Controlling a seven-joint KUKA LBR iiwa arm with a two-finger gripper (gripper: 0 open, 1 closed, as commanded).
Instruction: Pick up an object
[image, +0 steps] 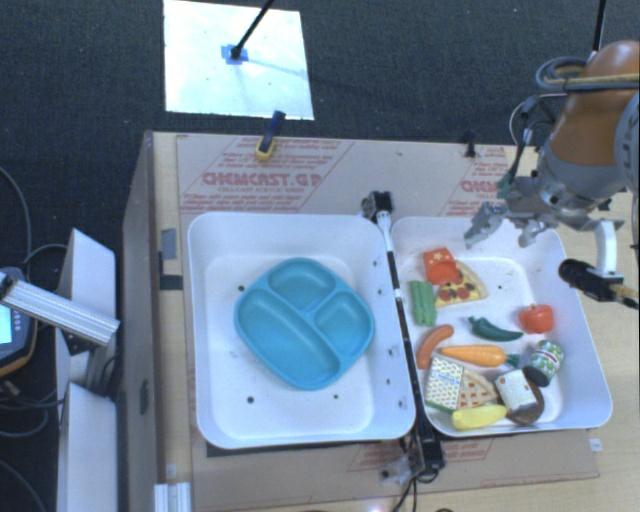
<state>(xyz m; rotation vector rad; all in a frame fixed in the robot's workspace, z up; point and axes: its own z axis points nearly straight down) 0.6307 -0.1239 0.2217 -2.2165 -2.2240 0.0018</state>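
We see bare floor along the right bin's (600, 400) far edge and right side. Its near half is packed: carrot (474, 354), sausage (433, 345), banana (477, 416), can (545, 358), touching or just beside.

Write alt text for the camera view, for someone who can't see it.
The open gripper hovers at the far rim of the right bin, which holds toy food such as a pizza slice, carrot and tomato. The left bin holds a blue divided plate.
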